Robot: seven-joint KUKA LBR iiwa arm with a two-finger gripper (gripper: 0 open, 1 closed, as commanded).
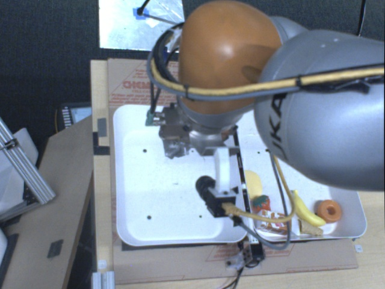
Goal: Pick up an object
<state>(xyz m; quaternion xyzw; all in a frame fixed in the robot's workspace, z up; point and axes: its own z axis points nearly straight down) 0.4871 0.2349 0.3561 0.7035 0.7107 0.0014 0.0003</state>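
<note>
Grey two-finger gripper (173, 138) over left shallow white bin (135, 221), grip state unreadable. Yellow curved banana (307, 212) away at 4 o'clock: risk of empty grasp.

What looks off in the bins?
Nothing stands out. The banana, orange ring and a small red item lie inside the right bin, none spilled over its rim. The arm hides part of both bins.

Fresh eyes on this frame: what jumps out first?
The arm's orange band looms over the top centre of the view. Its grey link covers much of the right bin. At the lower right, in that bin, lie a banana and an orange ring.
</note>
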